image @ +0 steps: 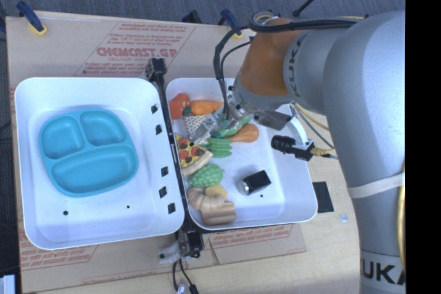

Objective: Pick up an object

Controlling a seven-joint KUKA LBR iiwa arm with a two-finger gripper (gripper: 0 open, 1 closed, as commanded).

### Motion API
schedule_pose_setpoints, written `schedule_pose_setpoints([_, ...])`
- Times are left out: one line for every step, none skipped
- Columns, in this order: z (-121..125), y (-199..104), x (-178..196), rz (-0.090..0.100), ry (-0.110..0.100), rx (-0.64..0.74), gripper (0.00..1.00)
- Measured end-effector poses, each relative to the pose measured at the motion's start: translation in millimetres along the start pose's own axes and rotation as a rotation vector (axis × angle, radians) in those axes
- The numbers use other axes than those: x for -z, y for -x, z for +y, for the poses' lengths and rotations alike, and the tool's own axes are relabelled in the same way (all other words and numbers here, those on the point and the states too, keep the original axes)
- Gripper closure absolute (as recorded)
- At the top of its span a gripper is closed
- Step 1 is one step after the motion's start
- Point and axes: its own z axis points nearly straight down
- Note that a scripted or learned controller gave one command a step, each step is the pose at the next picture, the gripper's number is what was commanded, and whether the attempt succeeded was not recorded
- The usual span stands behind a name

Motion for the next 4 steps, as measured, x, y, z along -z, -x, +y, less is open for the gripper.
schedule_pose_setpoints([4, -5, -4, 0.015, -0.008, -0.100, 0.00])
schedule_pose_setpoints([7, -7, 7, 0.020, -0.006, -0.095, 1.00])
schedule_pose_setpoints([57, -43, 115, 0.027, -0.013, -0.164, 1.00])
schedule_pose_setpoints([56, -43, 114, 0.027, -0.014, -0.165, 0.00])
